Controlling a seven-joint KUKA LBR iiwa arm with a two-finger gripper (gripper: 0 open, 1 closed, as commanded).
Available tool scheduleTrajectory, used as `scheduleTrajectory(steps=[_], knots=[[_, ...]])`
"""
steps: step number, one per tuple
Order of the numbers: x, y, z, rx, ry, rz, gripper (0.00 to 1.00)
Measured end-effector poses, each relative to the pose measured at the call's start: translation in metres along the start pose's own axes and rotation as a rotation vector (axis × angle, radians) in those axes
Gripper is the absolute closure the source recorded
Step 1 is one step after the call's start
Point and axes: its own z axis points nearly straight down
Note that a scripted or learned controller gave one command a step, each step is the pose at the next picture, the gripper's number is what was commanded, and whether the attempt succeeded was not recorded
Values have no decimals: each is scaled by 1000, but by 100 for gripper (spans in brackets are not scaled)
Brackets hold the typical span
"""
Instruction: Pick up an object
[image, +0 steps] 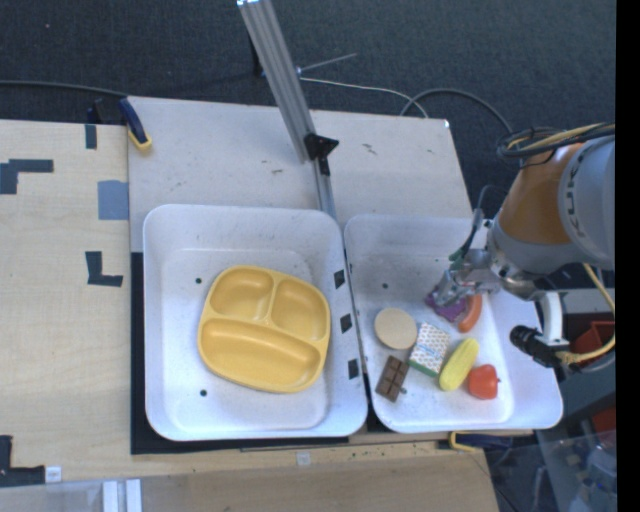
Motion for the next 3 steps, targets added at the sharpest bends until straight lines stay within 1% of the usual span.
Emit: scheduleTrajectory(steps=[1, 3], knots=[[-8, 0, -59, -7, -2, 2, 100], [-11, -7, -147, -7, -2, 1, 100]])
